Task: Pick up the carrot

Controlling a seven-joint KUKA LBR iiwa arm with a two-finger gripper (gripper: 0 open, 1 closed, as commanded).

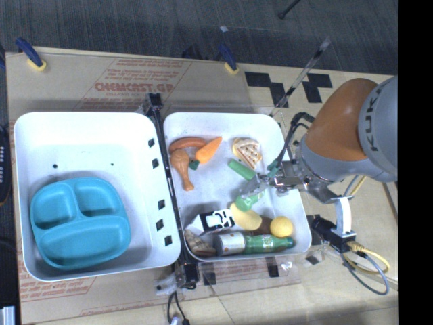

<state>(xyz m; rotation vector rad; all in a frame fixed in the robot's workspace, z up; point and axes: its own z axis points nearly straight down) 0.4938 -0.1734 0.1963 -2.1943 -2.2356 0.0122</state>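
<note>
The pincer (pixel 260 179) is low in the right bin (pixel 203 124), near its right wall. I cannot tell its state, because the tips blend with a green thing (pixel 247 199) lying just beneath them. Just beside, toward the left, is a small green piece (pixel 239 168), and above it a waffle-like toy (pixel 247 152). The carrot (pixel 208 150) lies farther left in the same bin, well apart from the pincer, touching a drumstick (pixel 181 164). Near the front wall lie a lemon (pixel 281 227) and a green bottle (pixel 250 243). The left bin (pixel 81 131) holds a blue tray (pixel 79 220).
</note>
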